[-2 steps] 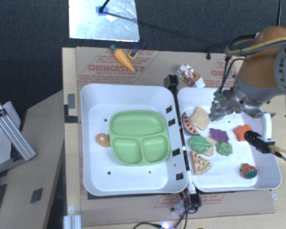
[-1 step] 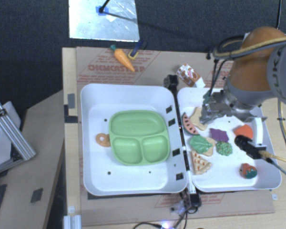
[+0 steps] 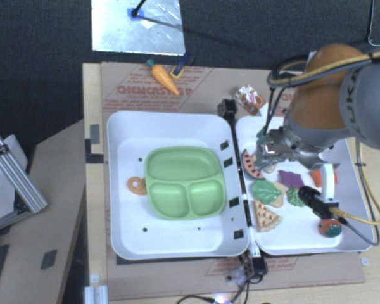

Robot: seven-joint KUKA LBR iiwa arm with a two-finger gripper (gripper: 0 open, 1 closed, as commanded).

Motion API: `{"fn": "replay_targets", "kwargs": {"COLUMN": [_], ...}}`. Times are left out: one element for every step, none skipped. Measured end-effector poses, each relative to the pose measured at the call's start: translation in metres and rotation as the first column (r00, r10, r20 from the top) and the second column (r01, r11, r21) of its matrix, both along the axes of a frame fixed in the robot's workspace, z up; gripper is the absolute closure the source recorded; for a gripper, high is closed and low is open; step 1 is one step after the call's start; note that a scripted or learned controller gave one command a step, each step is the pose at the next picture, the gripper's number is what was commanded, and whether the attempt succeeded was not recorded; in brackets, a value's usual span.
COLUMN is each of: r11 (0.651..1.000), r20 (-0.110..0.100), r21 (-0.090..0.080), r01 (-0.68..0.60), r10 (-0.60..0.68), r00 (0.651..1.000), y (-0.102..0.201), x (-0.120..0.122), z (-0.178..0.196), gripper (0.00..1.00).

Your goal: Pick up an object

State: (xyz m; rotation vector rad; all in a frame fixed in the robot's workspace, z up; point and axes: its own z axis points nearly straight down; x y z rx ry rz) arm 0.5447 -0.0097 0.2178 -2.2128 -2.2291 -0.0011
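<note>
My gripper [image 3: 268,159] hangs low over the left part of the right bin [image 3: 304,240], just right of a watermelon slice [image 3: 248,164]. Below it lie a green leaf [image 3: 267,191], a purple piece [image 3: 291,179], a broccoli floret [image 3: 295,197] and a pizza slice [image 3: 265,216]. A red and white piece [image 3: 327,177] and a small red-green ball [image 3: 330,227] sit further right. The arm's body hides the bin's upper right part.
The left bin [image 3: 123,170] holds a green divided plate [image 3: 183,181] and a small orange ring [image 3: 137,185]. Behind the bins on the cardboard lie a toy carrot [image 3: 164,79] and a small wrapped packet [image 3: 249,99]. A shiny sheet [image 3: 137,18] lies farther back.
</note>
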Motion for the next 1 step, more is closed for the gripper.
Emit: {"fn": "replay_targets", "kwargs": {"r11": [1.0], "r20": [0.002], "r21": [-0.001], "r01": [0.004], "r10": [-0.004], "r00": [1.0], "y": [-0.0019], "x": [0.0033], "z": [-0.0005], "gripper": [1.0]}}
